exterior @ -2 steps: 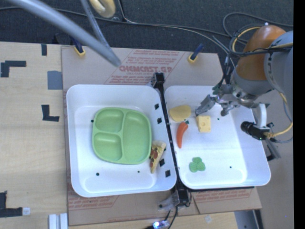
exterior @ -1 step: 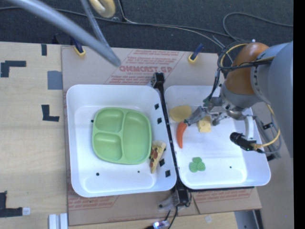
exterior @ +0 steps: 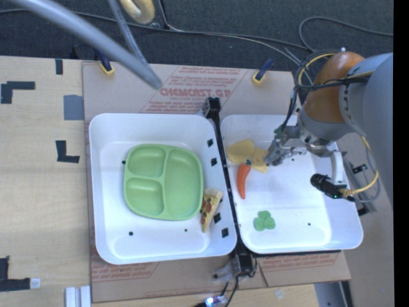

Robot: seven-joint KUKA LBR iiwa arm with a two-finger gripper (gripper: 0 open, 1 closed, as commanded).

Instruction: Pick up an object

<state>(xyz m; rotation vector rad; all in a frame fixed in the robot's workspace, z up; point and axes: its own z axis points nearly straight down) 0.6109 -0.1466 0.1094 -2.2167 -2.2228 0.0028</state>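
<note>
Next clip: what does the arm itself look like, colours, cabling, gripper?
The arm is bulky and grey, with a rounded orange band above the wrist. Thin dark and yellowish cables loop around the wrist. The gripper is small, metallic grey, with a black part beside it.

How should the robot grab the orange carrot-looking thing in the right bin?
Probably across the middle of the long orange carrot-shaped toy, coming straight down from above. It lies flat on the floor of the right white bin, running roughly up and down in the picture, so the fingers would best close on its narrow left and right sides. The tool is just up-right of it.
</note>
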